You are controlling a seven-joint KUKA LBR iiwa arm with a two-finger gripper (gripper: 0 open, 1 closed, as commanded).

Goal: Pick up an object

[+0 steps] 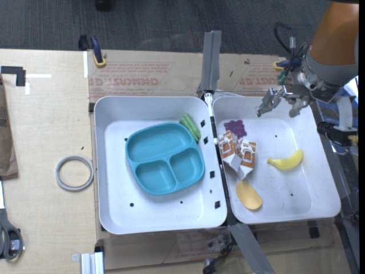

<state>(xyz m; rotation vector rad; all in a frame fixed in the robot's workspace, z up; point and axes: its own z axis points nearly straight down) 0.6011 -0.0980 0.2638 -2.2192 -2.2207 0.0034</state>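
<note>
camera view | step: descend and grip, come straight down on banana (286,160), centre it between jaws, it may roll | near: scoop (248,196) below carton (238,152), banana right of carton | far: grape (234,128) above carton, gripper (281,103) up-right, jaws spread, empty | left bin (108,170): tray (164,158), far from carton

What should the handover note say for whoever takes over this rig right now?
Gripper: open, holding nothing, above the far edge of the right bin.
Right bin holds a banana, a carton, a purple piece and a yellow spoon-like piece.
Left bin holds a blue divided plate with a green item at its far corner.
Done: nothing picked up yet.
Left: lower onto one object, probably the banana since it lies apart, grip and lift.
</note>
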